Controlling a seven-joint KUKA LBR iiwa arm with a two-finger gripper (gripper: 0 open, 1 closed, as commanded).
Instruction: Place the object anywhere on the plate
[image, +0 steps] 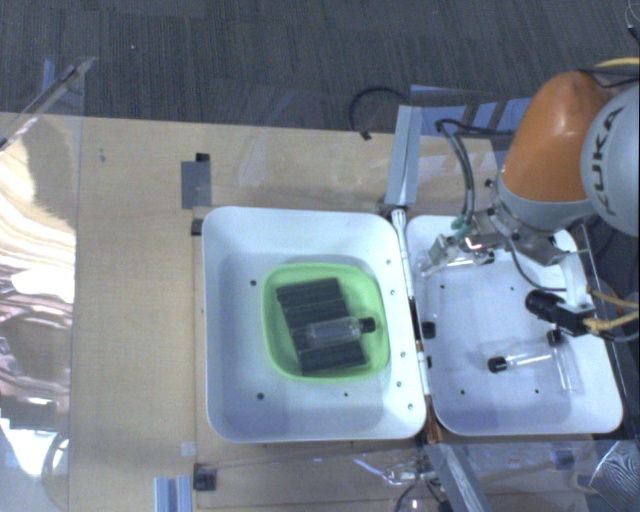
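Gripper (462, 240): over right bin (600, 405), finger state unclear.
Plate (275, 345): green, left bin (225, 320), bearing 1 clear vial (335, 329).

You can read one marking: the black letters "KU", running vertically on the grey casing of the robot arm (612, 150) at the right edge, just beside its orange band. The rest of the word is cut off. Nothing else carries legible text.

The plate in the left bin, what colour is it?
Bright green; the plate shows clearly in the camera view, with dark blocks lying on it.
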